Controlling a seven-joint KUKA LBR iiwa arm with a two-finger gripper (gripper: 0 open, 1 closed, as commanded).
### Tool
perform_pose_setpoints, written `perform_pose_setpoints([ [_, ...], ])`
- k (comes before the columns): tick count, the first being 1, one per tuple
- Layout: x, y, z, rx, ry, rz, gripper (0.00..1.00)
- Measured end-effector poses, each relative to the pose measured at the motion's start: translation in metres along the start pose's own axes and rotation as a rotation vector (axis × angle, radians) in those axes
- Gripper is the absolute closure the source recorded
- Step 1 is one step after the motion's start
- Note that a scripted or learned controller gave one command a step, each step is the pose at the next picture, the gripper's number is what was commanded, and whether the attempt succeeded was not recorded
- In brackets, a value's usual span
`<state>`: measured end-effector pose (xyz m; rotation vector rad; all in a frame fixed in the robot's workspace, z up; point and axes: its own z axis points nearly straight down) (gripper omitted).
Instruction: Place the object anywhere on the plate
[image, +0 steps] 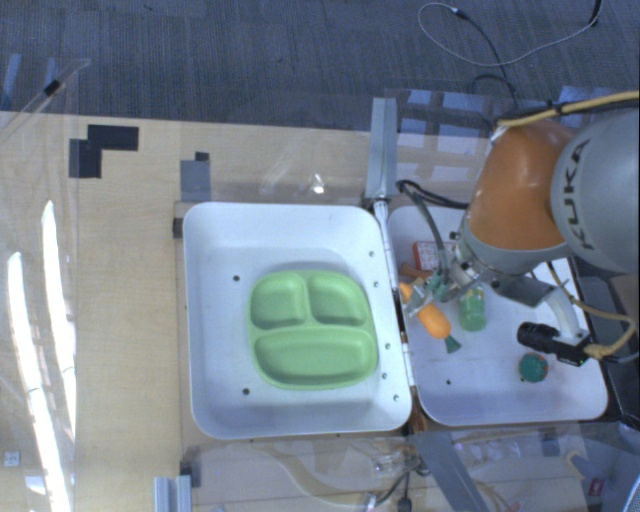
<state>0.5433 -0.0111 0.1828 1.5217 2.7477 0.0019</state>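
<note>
On the grey arm (600, 190), "KUKA" reads; whether its tool (440, 290) is open, I cannot tell.

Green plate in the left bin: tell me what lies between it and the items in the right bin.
The green plate sits in the left bin. The orange piece and other items lie in the right bin beneath the gripper. Between them stand only the two bins' adjoining rims, which anything carried must clear.

The grey arm (600, 190) bears black "KUKA" lettering, a rounded orange band (515, 190) above its wrist, black cables looping along its side, and a small metallic claw (447, 285).
</note>
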Motion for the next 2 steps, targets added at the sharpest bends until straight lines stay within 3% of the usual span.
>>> perform_pose_setpoints([
  [1,0.0354,0.0661,-0.0019,0.001,0.0,-0.103,1.0],
  [2,0.0351,0.0662,-0.0023,-0.001,-0.001,-0.102,0.0],
])
